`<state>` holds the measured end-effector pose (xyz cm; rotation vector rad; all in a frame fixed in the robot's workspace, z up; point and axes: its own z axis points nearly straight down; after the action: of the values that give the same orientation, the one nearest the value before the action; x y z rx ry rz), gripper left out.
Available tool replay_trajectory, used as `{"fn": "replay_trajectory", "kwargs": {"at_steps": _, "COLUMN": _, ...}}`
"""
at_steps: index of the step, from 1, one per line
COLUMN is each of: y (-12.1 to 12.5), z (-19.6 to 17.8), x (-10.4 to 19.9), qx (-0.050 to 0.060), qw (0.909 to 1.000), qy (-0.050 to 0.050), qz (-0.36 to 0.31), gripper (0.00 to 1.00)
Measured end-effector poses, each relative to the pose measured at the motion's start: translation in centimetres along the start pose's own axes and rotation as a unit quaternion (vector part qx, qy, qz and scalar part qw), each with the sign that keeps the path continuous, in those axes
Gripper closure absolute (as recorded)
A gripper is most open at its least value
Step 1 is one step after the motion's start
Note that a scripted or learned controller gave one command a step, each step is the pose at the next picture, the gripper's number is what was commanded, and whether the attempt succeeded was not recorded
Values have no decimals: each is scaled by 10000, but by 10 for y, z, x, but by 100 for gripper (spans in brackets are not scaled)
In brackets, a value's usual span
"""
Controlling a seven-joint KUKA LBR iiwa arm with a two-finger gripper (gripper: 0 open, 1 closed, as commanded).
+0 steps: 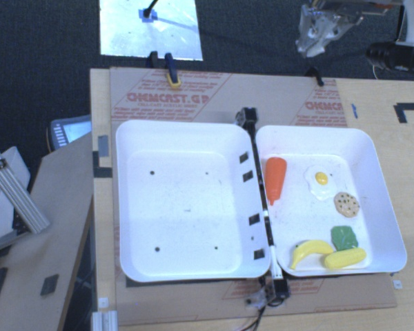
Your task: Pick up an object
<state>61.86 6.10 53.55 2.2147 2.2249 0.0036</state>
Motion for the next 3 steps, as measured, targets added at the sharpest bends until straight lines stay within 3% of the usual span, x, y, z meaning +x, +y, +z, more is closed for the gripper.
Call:
{"fn": "replay_trajectory", "kwargs": {"at_steps": 1, "y": -24, "z": 0, "x": 11, "qx": 8, "qw": 10000, "qy": 1, "qz": -2, "gripper": 100}}
{"fn": "replay_trajectory", "kwargs": {"at_steps": 2, "y": -74, "z": 0, "x": 95, "qx": 13, "qw": 10000, "qy": 17, "qz": -45, "gripper": 100}}
{"fn": "replay_trajectory", "kwargs": {"at_steps": 3, "y": -60, "z": 0, "x": 82, "qx": 2, "qw": 10000, "qy": 2, "qz": 22, "gripper": 100}}
